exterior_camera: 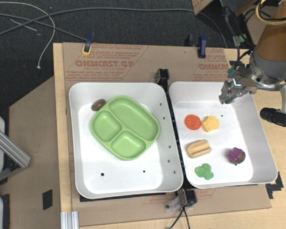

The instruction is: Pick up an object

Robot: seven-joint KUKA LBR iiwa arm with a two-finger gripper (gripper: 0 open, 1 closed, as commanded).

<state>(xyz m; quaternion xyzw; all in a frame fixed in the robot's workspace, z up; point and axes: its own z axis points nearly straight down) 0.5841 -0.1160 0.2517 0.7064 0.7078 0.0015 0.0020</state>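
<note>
The right bin (190, 92) holds several small objects: an orange-red round piece (193, 122), a yellow corn piece (210, 123), a tan bread roll (199, 148), a purple piece (236, 155) and a green broccoli piece (204, 171). My gripper (227, 96) hangs over the far right part of this bin, above and to the right of the corn piece, apart from all of them. Nothing shows between its tips.
The left bin (81, 156) carries a green divided plate (125, 127) and a small brown object (98, 104) at the plate's far left. Blue clamps (89, 42) hold the cardboard base at the back. Cables lie on the dark floor behind.
</note>
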